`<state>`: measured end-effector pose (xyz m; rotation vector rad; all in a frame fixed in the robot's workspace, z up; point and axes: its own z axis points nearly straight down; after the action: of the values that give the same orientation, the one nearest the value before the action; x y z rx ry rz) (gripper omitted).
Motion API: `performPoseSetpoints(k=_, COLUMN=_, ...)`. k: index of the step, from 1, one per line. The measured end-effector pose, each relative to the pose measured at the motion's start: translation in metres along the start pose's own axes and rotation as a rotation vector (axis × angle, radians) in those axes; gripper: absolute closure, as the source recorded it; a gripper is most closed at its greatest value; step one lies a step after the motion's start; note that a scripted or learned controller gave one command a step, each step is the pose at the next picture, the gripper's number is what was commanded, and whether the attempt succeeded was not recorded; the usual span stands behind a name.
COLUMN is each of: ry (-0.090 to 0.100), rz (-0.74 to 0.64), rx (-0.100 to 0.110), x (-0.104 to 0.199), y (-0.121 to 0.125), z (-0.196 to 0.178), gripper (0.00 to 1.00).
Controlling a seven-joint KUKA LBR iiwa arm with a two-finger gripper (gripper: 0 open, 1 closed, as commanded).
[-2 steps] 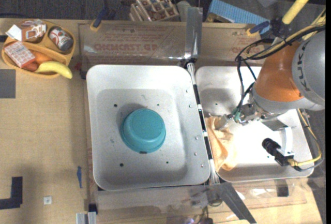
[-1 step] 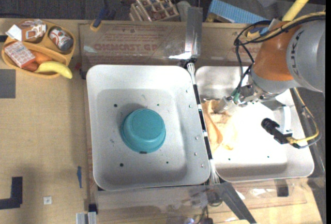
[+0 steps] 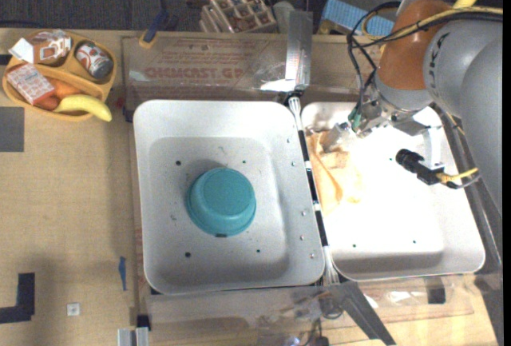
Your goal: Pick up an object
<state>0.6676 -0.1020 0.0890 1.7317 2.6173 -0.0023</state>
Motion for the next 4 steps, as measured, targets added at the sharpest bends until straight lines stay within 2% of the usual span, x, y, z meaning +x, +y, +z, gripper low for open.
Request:
performPoseSetpoints(k=1, ry=0.003, rz=-0.141, rx=-0.001, x=0.011, y=-0.076, z=-0.084, gripper=0.0)
performPoseSetpoints(k=2, ry=-0.002, rz=-0.429, rx=-0.006, x=0.041, y=-0.043, z=-0.096, gripper=0.0)
performPoseSetpoints(k=3, ry=-0.005, rz=-0.538, rx=-0.011, x=0.036, y=-0.065, z=-0.01, gripper=0.0)
performPoseSetpoints(k=4, ry=-0.007, rz=-0.53, rx=-0.016, x=0.034, y=-0.064, z=-0.02, gripper=1.0)
